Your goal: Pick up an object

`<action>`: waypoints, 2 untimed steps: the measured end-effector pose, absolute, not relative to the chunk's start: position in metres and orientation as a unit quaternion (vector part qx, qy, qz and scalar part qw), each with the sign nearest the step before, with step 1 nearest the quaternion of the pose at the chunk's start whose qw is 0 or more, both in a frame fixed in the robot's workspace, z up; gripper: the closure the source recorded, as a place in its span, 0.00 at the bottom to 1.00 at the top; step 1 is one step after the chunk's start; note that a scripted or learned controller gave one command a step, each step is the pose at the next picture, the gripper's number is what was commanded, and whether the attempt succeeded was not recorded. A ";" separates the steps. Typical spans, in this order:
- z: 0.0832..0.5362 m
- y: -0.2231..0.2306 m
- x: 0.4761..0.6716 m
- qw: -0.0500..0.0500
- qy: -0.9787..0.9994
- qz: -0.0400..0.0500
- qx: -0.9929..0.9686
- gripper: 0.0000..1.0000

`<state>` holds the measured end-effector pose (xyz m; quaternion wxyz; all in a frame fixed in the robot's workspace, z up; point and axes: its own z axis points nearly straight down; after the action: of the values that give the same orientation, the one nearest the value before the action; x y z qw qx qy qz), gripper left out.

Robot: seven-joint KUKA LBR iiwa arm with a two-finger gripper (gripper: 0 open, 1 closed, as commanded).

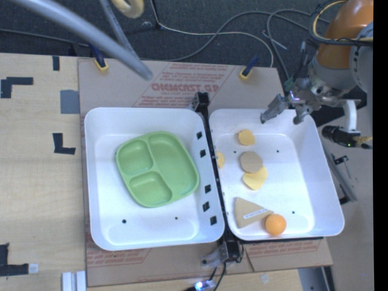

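Five small objects are contained in the right bin [315, 162]: orange ball [276, 224], tan wedge [248, 211], yellow heart [255, 179], tan disc [250, 161], yellow round piece [246, 138].

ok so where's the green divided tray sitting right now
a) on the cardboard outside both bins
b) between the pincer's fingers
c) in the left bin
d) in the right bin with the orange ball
c: the green divided tray lies flat inside the left bin, while the orange ball is in the right bin, and the pincer hangs over that bin's far edge.

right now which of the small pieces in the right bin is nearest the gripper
The round yellow piece at the bin's far end lies nearest the gripper. The tan disc, yellow heart, wedge and orange ball lie farther.
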<state>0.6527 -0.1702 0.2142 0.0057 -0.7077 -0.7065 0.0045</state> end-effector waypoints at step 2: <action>0.161 -0.162 0.651 0.003 -0.708 0.003 -0.707 0.00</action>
<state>0.6506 -0.1618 0.1615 0.0025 -0.7066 -0.7076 0.0027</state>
